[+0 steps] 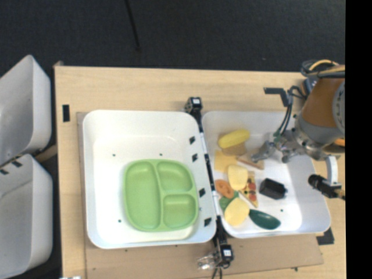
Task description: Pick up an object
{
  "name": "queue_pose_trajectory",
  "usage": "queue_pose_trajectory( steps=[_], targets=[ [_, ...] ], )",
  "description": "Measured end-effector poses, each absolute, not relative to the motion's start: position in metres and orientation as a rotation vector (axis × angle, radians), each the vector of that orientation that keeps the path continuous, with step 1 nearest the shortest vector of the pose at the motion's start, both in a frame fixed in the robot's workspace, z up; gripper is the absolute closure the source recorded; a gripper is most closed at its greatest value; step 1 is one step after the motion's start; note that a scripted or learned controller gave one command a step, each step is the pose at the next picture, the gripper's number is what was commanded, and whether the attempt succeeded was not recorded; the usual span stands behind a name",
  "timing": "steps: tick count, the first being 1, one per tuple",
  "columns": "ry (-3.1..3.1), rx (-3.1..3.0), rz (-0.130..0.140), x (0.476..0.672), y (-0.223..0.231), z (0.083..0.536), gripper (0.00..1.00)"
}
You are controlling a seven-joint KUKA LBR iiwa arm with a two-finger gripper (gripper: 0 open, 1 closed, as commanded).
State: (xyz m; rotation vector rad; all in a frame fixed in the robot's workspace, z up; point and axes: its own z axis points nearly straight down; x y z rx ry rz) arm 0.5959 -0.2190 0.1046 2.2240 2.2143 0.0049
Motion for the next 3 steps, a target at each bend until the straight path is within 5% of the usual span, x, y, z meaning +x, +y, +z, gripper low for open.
queue_pose_trajectory(
  steps=[1, 3],
  targets=[
    [2.21, 2.223, 0.01, 0.598, -0.22, 0.116, 1.0],
    [2.222, 2.212, 0.003, 0.608, -0.22, 0.235, 1.0]
  ],
)
